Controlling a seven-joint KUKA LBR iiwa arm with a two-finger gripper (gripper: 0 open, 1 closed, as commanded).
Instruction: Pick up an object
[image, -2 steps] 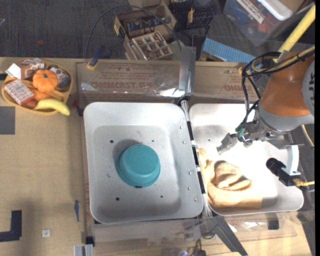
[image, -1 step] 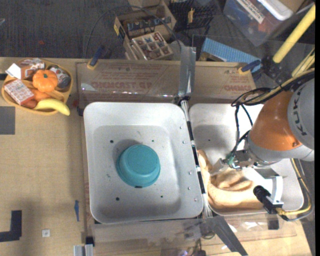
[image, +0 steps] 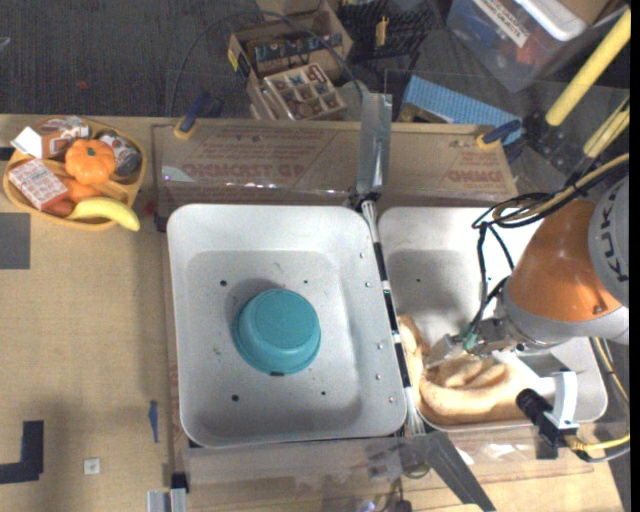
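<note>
A teal upturned bowl (image: 278, 331) lies in the middle of the left bin (image: 200, 250). In the right bin (image: 430, 250), a tan, bread-like object (image: 462, 395) lies along the near left corner and front wall. My gripper (image: 478, 343) hangs low in the right bin just above that tan object, under the grey wrist with the orange band. The wrist covers its fingers.
A basket (image: 70, 175) with a banana, an orange pumpkin and small boxes stands on the bench at the far left. Cardboard panels (image: 260, 160) stand behind both bins. The arm's body covers the right part of the right bin.
</note>
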